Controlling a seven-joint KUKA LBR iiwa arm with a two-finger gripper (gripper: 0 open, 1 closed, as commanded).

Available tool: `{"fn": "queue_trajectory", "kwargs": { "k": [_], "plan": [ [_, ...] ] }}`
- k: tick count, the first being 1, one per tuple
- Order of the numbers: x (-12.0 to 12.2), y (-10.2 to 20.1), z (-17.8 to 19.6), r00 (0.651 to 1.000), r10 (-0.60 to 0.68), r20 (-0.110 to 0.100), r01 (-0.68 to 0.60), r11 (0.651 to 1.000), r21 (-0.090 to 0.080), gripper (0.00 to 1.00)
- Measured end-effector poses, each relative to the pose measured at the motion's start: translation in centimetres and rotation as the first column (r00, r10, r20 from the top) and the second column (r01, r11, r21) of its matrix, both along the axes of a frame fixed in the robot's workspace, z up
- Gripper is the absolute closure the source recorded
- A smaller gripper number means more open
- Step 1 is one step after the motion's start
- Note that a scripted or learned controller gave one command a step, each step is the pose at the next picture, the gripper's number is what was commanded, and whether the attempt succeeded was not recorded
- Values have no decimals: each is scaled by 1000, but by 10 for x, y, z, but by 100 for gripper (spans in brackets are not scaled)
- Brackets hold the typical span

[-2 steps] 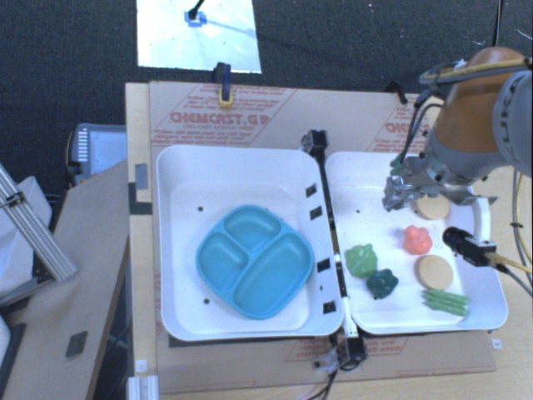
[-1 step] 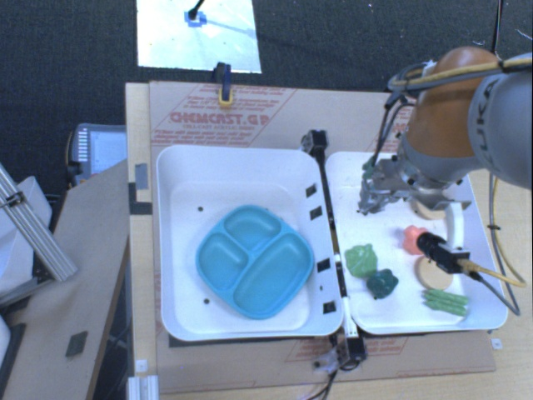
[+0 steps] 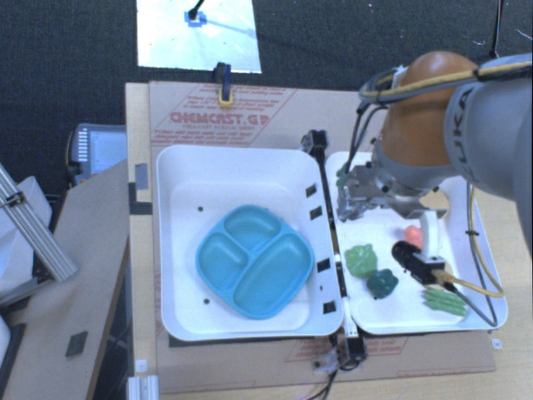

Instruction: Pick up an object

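My gripper (image 3: pixel 353 200) hangs over the upper left part of the right bin (image 3: pixel 475 317), close to the wall between the two bins. Just below it in this view lies a light green lump (image 3: pixel 363 259). A dark teal lump (image 3: pixel 382 283) sits beside that one, nearer the front. To the right of the gripper a small orange-pink piece (image 3: pixel 411 234) is partly hidden by the wrist. A bright green ridged item (image 3: pixel 444 302) rests at the bin's front right. Nothing shows between the gripper's tips.
The left bin (image 3: pixel 179 190) holds a blue divided plate (image 3: pixel 254 259). Black clips run along the wall between the bins (image 3: pixel 325 223). The arm's grey and orange body (image 3: pixel 433 115) covers the back of the right bin. Cardboard lies under both bins.
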State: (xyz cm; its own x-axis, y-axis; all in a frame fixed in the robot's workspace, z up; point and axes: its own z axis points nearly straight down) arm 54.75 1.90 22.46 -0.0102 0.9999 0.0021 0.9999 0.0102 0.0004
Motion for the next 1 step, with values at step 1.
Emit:
{"fn": "queue_trajectory", "kwargs": {
  "k": [1],
  "plan": [
    [-12, 55, 10, 1000, 1, 2, -1, 1000, 0, 100]
  ]
}}
